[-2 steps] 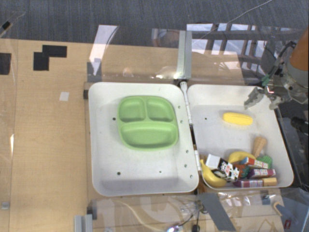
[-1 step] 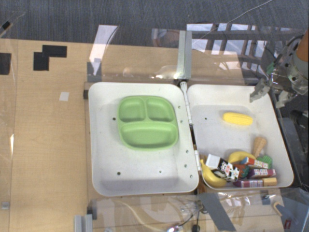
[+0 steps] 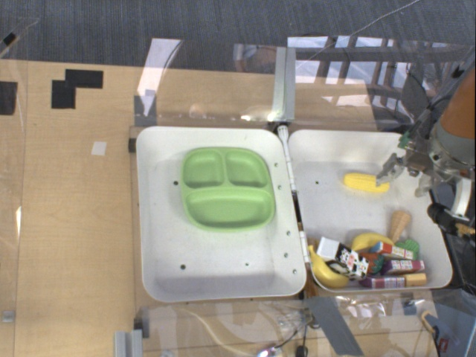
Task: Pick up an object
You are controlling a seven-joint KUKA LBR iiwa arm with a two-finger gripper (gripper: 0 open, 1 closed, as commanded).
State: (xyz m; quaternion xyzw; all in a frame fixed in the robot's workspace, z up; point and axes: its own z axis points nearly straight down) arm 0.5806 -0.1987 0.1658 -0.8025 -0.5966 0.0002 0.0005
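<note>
Left bin (image 3: 160, 222): you see a green divided plate (image 3: 227, 187) lying flat near its centre. Right bin (image 3: 327, 155): a yellow corn-shaped toy (image 3: 364, 182) lies alone near the middle, and a heap of small toys (image 3: 368, 259) crowds the rim at 6 o'clock, including a banana (image 3: 327, 270) and a tan cone (image 3: 400, 223). At 3 o'clock the gripper (image 3: 405, 171) reaches in, its fingers spread apart and clasping nothing; one fingertip (image 3: 388, 168) stands just beside the corn-shaped toy's right end, though you cannot tell whether they touch.
</note>
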